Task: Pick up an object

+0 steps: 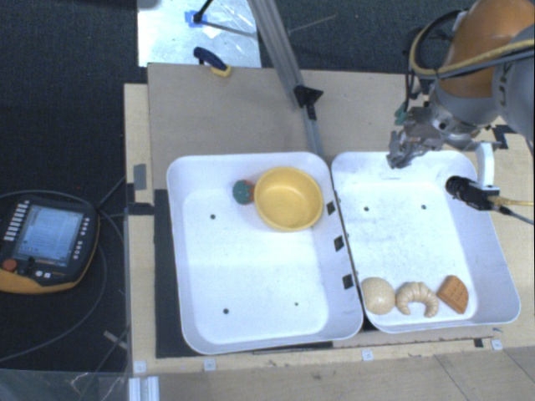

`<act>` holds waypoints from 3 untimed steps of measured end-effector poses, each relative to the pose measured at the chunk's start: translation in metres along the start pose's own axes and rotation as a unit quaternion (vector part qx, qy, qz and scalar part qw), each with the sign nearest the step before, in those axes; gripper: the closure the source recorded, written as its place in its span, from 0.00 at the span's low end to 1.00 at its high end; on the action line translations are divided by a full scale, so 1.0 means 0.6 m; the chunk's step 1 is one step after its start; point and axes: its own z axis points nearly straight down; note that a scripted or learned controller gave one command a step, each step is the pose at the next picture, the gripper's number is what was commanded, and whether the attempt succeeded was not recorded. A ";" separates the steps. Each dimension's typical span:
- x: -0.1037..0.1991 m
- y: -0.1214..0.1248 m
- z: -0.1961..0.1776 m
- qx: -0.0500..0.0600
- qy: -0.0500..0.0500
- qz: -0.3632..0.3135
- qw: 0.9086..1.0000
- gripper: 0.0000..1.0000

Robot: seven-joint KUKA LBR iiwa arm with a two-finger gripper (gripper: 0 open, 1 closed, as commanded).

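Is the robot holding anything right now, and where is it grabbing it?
Nothing is held. The gripper hangs over the far edge of the right bin, with no object in it. The egg, croissant and waffle lie at the bin's near edge.

arm point(489, 53): grey metal body with a rounded orange band above the wrist
cables point(426, 44): black loops running beside the wrist
gripper point(403, 155): small, dark grey, two-fingered
side attachment point(485, 170): white bracket, black cylinder

A robotics lab: teach pendant point(46, 242) beside bench point(226, 115) with bins point(251, 307).
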 end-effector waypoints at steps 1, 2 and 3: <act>0.077 0.017 0.013 0.001 0.000 0.000 1.000 1.00; 0.162 0.032 -0.008 0.000 0.000 0.000 1.000 1.00; 0.249 0.047 -0.025 0.000 0.000 0.000 1.000 1.00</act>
